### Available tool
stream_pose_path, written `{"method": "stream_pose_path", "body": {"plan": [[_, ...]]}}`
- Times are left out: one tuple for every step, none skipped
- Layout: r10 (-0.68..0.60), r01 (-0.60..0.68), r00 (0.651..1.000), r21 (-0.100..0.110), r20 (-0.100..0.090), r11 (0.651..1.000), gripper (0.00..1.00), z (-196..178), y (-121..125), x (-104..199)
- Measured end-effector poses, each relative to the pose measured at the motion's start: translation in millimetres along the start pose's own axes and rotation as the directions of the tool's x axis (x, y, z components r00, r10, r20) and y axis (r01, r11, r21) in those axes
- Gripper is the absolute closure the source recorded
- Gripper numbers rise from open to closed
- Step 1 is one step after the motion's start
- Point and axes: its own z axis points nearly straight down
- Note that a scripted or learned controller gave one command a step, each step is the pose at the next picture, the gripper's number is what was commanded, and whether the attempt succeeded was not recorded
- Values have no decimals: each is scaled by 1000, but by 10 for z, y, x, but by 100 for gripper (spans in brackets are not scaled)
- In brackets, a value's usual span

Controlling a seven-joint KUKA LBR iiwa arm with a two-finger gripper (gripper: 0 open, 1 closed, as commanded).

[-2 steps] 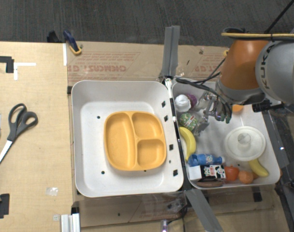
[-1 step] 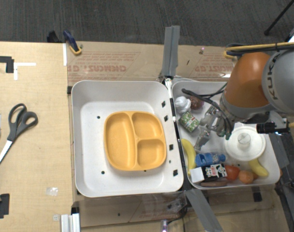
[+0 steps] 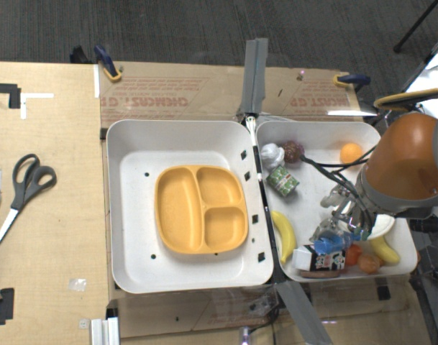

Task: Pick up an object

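A pale wooden bench [image 3: 46, 214] carries two white bins side by side, on brown cardboard [image 3: 175, 95] with red print that is clamped at the back by blue clips [image 3: 107, 62]. Beyond the bench lies dark grey carpet [image 3: 168, 13]. Scissors [image 3: 21, 189] with black handles rest on the wood at the left.

The left bin [image 3: 125, 264] holds a yellow tray [image 3: 201, 209] with three compartments.

The arm [image 3: 409, 160] reaches into the right bin [image 3: 308, 129], its gripper [image 3: 342, 220] low over the clutter near the front wall. Whether its fingers are apart or closed cannot be told.

In that bin lie a banana [image 3: 283, 234] by the left wall, a green can [image 3: 283, 181], an orange ball [image 3: 351, 152] at the back, and a dark carton [image 3: 325, 256] just below the gripper.
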Motion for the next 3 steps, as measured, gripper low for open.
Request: {"method": "stream_pose_path", "body": {"plan": [[119,-117,992,27,-52,993,0,163,436,-314],[206,-206,978,17,-27,978,0,77,45,107],[365,-363,930,39,-43,931,0,169,314,-520]]}}
